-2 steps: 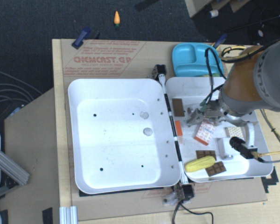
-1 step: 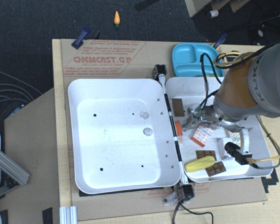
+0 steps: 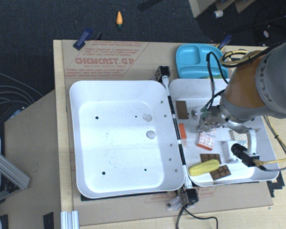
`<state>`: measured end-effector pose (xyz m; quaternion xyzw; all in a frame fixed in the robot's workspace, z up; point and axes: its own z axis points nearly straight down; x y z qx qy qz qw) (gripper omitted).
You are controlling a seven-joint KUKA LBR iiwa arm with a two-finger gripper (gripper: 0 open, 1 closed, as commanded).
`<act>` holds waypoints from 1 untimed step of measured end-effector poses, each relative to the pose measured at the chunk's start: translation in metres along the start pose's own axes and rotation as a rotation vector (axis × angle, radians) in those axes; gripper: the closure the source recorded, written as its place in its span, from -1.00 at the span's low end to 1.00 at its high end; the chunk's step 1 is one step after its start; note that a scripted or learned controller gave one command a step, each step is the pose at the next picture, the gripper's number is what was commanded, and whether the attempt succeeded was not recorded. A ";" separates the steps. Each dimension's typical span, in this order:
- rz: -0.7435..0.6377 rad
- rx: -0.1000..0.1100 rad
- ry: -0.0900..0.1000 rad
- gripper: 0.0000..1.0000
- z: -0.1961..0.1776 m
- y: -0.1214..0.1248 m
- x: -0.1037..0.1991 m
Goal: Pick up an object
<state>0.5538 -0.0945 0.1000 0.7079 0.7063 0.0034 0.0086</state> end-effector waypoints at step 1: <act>0.000 0.001 0.000 -1.00 0.000 0.000 0.000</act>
